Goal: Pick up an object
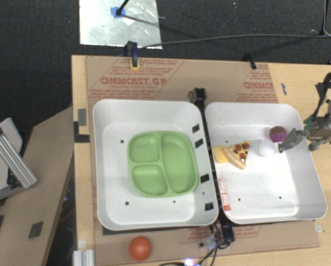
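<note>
Red letters on the brown sheet [133,80] under the bins read "CHEMCAST GP". The left bin [107,121] holds a green tray [163,163] with three sections, and the right bin [298,198] holds a toy pizza slice [240,153], a white ball [264,147] and a purple ball [277,133]. The pincer [291,138] sits at the right bin's right side, just beside the purple ball, and I cannot tell how wide it is or if it holds anything; an orange ball [139,247] lies on the bench [55,148] near the left bin.

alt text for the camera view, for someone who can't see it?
Seen from above, the gripper reaches in from the right over the right bin, close to a purple ball, a white ball and a toy pizza slice. The left bin holds a green divided plate. An orange ball lies on the bench in front of the bins.
</note>
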`<state>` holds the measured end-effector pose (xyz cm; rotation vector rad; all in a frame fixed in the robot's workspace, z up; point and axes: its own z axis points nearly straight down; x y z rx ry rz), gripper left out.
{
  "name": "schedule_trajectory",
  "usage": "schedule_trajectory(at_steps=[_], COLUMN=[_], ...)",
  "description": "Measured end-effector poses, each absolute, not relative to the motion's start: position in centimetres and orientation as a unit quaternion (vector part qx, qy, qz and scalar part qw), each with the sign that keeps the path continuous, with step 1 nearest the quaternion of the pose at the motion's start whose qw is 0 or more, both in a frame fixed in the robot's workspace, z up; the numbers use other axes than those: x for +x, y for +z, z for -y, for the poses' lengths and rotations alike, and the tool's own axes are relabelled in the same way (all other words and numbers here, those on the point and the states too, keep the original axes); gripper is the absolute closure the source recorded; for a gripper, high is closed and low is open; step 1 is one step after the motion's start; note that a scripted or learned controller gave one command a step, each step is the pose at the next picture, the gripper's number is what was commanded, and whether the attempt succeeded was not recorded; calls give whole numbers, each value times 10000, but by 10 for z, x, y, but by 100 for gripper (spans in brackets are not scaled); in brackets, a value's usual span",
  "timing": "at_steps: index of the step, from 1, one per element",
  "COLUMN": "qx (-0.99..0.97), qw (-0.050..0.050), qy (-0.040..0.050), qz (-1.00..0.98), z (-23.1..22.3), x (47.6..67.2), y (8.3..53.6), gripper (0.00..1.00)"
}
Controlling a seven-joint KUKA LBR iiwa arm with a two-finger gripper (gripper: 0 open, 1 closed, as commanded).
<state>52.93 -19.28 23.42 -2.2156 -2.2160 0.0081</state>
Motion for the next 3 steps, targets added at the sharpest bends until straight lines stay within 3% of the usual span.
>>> schedule_trajectory(at_steps=[1, 3], qx=[-7059, -7066], qw=[-8, 11], qy=[-3, 3], qz=[7083, 7077], z=[192, 193], x=[532, 524], y=[240, 145], gripper=[0, 0])
